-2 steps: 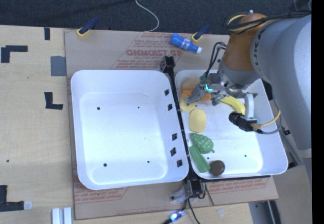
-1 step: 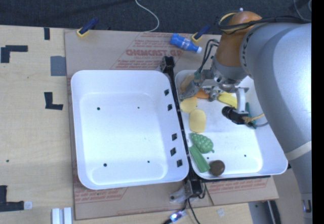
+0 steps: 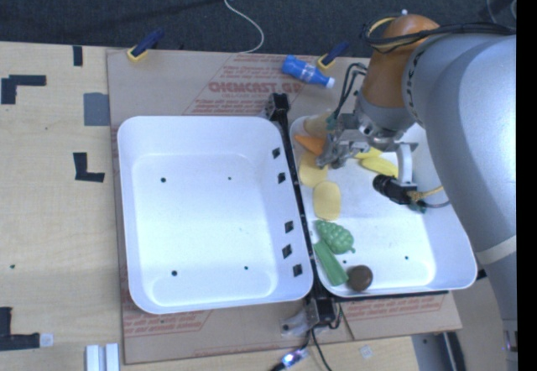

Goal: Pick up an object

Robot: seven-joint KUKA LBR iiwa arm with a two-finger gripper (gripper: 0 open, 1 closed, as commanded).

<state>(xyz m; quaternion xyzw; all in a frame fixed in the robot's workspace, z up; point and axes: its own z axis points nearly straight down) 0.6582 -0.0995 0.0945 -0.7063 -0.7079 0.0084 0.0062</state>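
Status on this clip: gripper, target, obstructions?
Gripper low in right bin, top left corner. Orange piece and yellow pieces beside it. Grasp unconfirmed.

camera: single, fixed overhead | faces down at a slant | covers both white bins (image 3: 134,193)

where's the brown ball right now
The brown ball lies in the right bin near its front edge, just right of the green stick and below the green bumpy piece.
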